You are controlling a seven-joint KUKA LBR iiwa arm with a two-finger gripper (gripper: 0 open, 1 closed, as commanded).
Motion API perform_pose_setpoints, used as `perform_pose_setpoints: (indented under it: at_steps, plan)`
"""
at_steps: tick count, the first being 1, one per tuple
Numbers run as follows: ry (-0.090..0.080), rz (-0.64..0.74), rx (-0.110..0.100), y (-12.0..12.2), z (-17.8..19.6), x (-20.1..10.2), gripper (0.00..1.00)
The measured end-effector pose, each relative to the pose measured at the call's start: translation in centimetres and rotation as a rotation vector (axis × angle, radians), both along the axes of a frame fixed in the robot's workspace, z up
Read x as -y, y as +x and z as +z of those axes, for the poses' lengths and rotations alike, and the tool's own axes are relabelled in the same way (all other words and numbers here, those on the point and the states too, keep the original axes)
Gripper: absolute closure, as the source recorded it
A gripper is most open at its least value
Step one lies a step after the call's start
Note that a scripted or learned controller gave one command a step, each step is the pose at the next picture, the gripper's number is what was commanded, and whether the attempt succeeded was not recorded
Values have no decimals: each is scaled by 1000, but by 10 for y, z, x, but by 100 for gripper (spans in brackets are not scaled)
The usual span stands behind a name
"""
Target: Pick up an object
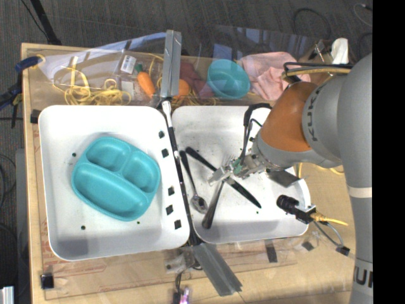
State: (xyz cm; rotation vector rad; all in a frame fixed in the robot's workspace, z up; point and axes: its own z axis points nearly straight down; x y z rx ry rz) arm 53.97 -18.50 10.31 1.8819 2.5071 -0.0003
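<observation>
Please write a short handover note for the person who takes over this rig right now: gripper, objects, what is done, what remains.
Gripper: low in the right bin, over the crossed black utensils; whether it grips one cannot be told.
Objects: utensils lie on the right bin's floor; the teal divided tray lies in the left bin.
Done: nothing visibly lifted.
Left: grasp one object and raise it.

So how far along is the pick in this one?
Reaching looks done: the pincer is low in the right bin, among the dark utensils. In hand: closing in on them, but no grip is visible. Left: grasping and lifting. The teal tray lies in the left bin.
</observation>
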Motion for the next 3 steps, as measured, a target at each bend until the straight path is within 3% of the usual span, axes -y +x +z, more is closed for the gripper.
perform_pose_setpoints:
  at_steps: [3]
  plan:
    - [0, 0, 0, 0, 0, 0, 0]
